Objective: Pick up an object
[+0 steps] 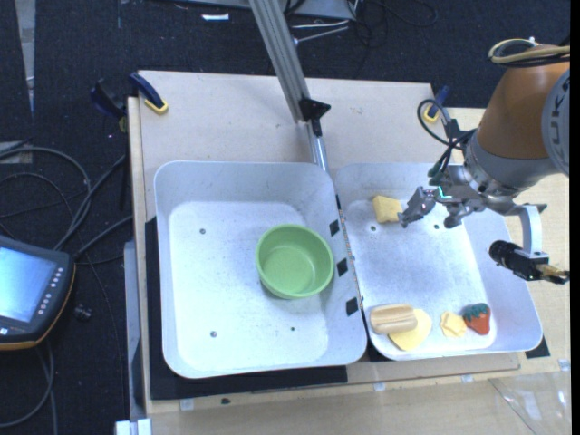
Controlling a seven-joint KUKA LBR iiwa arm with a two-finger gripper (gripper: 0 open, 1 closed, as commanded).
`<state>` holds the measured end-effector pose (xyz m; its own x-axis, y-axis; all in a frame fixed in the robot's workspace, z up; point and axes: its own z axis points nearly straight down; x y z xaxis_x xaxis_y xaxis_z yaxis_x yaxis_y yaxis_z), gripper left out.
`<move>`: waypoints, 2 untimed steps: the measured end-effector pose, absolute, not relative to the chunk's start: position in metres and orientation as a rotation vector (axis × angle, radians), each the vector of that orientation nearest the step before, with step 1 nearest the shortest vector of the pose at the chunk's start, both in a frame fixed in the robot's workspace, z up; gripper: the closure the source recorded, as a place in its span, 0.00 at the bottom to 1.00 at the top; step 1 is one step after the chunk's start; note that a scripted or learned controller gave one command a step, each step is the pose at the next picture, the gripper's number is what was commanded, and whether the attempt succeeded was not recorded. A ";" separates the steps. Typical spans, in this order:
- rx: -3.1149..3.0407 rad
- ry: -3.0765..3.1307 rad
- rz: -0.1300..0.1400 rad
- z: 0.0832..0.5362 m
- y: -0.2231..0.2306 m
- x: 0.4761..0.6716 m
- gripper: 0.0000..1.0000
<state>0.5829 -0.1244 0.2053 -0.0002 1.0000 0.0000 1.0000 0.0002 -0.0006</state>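
In the camera view my gripper (419, 208) hangs low over the right bin (426, 270), just beside the yellow piece (387, 208) near the far wall. I cannot tell its state. To grasp well, I should center over the piece and descend straight, away from the wall.

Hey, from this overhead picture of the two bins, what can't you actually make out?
- Gripper: too small and dark to tell open or shut, or touching the yellow piece.
- Hot dog toy: covers part of the yellow piece beneath.
- Arm: cut off by the right edge.
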 end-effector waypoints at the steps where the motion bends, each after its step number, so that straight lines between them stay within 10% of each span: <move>1: -2.221 -2.221 0.001 0.205 -0.124 0.583 0.00; 2: -2.219 -2.218 0.005 0.147 -0.129 0.575 0.00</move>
